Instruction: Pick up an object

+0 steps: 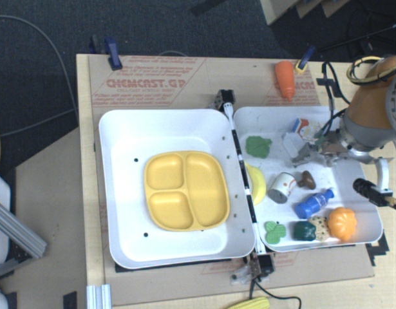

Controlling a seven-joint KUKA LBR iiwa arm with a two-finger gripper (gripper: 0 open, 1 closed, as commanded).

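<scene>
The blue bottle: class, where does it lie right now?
In the camera view, the blue bottle lies in the right bin, between the white cup and the orange pumpkin.

Red printing is borne by the cardboard sheet (pixel 185 76) under the two bins, well beyond and to the left of the gripper (pixel 313 148). One large line can be read roughly as "CHEMCAST GP"; its last characters are uncertain. Smaller red lines above and below it are too fine to be made out. No other legible marking is found.
</scene>
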